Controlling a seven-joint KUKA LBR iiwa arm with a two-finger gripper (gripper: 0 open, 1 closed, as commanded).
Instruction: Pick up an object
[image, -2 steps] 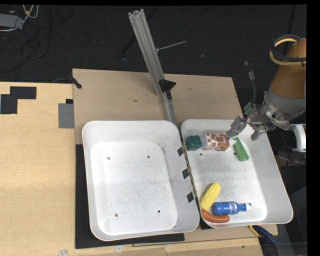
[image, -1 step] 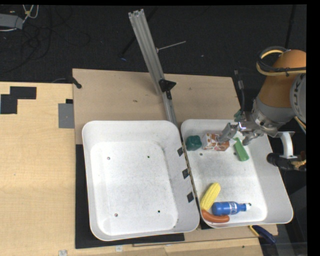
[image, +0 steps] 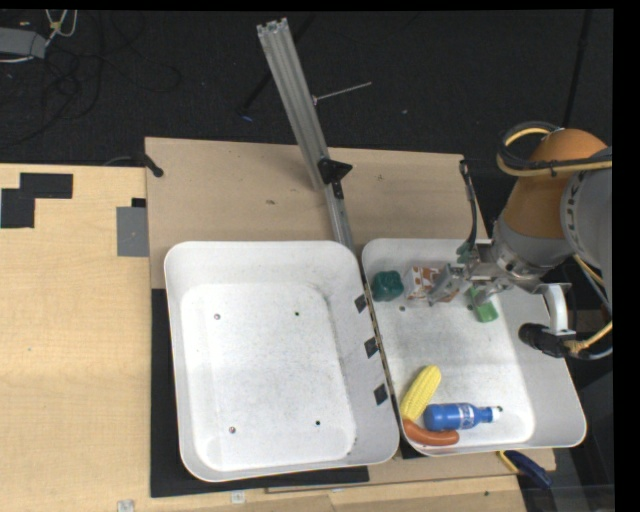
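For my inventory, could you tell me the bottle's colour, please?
Blue bottle with a white cap, in the camera view.

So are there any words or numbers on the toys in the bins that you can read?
None can be read.
Blue bottle: a pale label patch, too blurred to read.
Small packet near the gripper: red and white print, too small to read.
Corn and green block: no writing seen.

Bright, even overhead light; mild softness
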